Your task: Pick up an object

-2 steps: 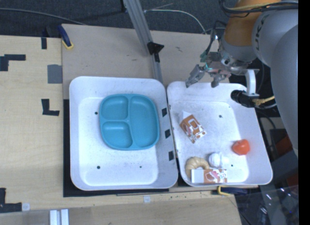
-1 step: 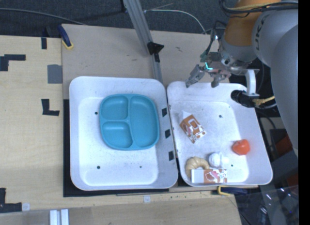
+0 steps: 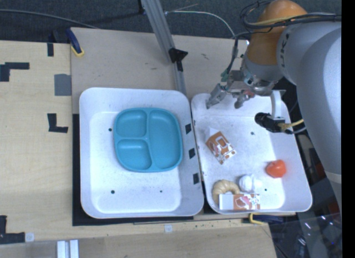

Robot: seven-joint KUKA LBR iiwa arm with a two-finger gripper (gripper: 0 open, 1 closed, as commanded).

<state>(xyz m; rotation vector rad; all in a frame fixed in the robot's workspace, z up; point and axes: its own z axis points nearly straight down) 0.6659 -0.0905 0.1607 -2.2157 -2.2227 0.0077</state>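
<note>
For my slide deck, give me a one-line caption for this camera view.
Open gripper above the right bin's far edge; blue plate in the left bin.

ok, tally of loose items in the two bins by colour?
Blue: 1, divided plate
Orange and white: 2, small carton, flat packet
Orange-red: 1, round piece
Tan: 1, croissant-like piece
White: 1, small lump
Total: 6

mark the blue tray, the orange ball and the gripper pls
blue tray [image 3: 148,139]: camera view, on the divider between its compartments.
orange ball [image 3: 275,168]: camera view, middle of its top.
gripper [image 3: 224,101]: camera view, midway between the fingertips, above the right bin's far edge.
</note>
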